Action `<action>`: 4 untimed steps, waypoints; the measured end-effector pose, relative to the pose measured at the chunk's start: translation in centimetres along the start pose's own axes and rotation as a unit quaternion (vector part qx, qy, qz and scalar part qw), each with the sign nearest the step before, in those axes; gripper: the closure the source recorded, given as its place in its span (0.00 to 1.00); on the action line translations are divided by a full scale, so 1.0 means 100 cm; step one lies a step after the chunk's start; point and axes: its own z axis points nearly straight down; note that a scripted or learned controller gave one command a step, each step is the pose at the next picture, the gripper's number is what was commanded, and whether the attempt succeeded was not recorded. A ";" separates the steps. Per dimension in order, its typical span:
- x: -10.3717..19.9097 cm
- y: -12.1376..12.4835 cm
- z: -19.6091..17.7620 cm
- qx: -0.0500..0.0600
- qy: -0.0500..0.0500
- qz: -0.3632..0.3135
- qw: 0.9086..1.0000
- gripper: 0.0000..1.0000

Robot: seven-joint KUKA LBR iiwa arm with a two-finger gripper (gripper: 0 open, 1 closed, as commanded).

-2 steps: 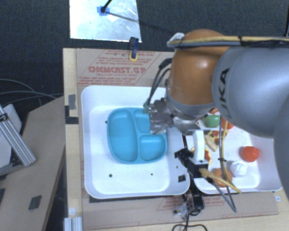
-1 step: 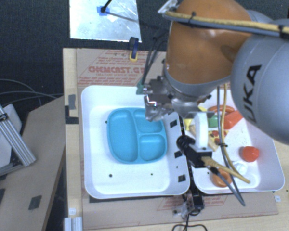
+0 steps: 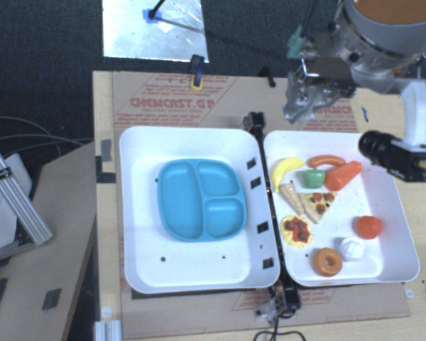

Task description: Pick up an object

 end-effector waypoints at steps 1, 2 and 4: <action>-0.129 -0.001 0.008 0.009 -0.004 0.005 1.000 1.00; 0.009 -0.002 0.037 0.011 -0.001 -0.010 1.000 1.00; 0.063 -0.004 0.166 0.009 -0.002 -0.006 1.000 1.00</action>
